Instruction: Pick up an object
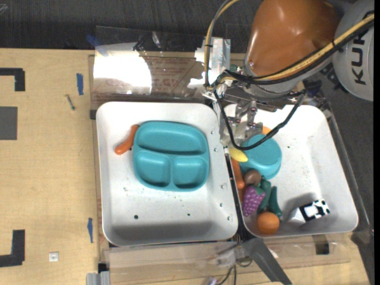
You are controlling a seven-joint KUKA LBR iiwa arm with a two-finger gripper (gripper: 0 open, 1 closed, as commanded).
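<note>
In the right-hand white plastic bin (pixel 341 177), toys lie piled against its left wall, nothing lifted yet: an orange ball (pixel 268 222), purple grapes (pixel 252 199), and farther back a yellow banana (pixel 238 155), long axis slanting up-left, beside a round teal bowl (pixel 264 154). Above hangs the metal gripper (pixel 246 123); whether open or closed cannot be told.

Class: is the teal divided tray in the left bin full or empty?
Empty. All three compartments of the teal tray show bare; the orange carrot-like toy lies outside its rim, in the left bin.
</note>
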